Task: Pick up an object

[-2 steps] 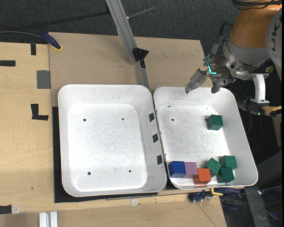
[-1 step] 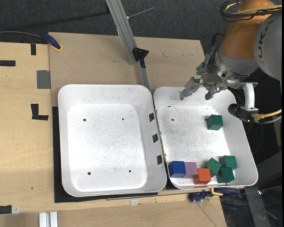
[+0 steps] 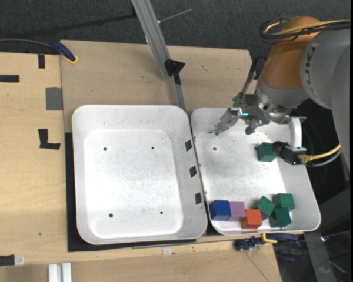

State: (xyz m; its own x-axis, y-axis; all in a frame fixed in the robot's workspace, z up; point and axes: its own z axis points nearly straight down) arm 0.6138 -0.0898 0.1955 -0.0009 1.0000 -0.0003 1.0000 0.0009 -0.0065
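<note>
The blocks lay nearest the camera, crowded along the near wall of the right bin (image 3: 315, 216): a blue cube (image 3: 220, 209), a purple cube (image 3: 237, 210), an orange cube (image 3: 253, 218) and three green blocks (image 3: 276, 209), likely bunched there because that wall stopped them. Another green block (image 3: 265, 152) sat alone by the bin's right wall. The gripper (image 3: 235, 122) hung over the far part of that bin, fingers spread and clamped on nothing, well apart from every block. The left bin (image 3: 82, 157) stood beside.
</note>
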